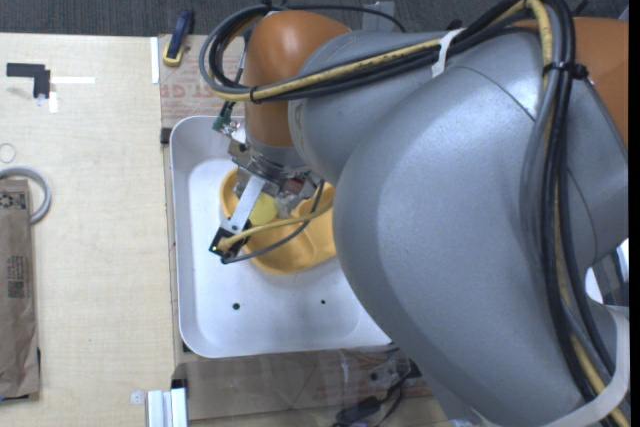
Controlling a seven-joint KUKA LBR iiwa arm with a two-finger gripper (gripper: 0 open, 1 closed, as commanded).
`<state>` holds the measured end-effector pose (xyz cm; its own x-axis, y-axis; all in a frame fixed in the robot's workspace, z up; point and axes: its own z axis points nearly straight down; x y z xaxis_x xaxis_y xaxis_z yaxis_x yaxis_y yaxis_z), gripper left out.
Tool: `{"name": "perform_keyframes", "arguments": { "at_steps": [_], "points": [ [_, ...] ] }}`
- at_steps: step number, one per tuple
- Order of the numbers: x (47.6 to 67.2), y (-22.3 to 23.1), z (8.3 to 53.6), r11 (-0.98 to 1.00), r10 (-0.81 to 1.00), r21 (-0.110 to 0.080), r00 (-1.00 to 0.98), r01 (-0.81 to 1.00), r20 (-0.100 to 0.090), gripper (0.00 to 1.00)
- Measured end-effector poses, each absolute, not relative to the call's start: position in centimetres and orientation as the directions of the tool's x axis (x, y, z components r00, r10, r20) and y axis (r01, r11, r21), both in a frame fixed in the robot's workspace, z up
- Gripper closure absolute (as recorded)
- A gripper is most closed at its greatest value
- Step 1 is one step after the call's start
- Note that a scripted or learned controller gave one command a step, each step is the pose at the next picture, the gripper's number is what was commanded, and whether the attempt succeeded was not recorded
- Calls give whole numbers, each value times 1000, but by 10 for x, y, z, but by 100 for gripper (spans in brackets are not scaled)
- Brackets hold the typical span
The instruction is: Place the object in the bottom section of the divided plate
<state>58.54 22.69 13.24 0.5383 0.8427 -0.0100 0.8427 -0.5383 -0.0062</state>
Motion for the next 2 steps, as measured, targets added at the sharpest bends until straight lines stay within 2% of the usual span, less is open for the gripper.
{"name": "perform_keyframes", "arguments": {
  "at_steps": [1, 2],
  "points": [
    [622, 228, 273, -708, 707, -1, 707, 707, -9, 100],
    [598, 227, 217, -805, 593, -1, 805, 594, -10, 100]
  ]
}}
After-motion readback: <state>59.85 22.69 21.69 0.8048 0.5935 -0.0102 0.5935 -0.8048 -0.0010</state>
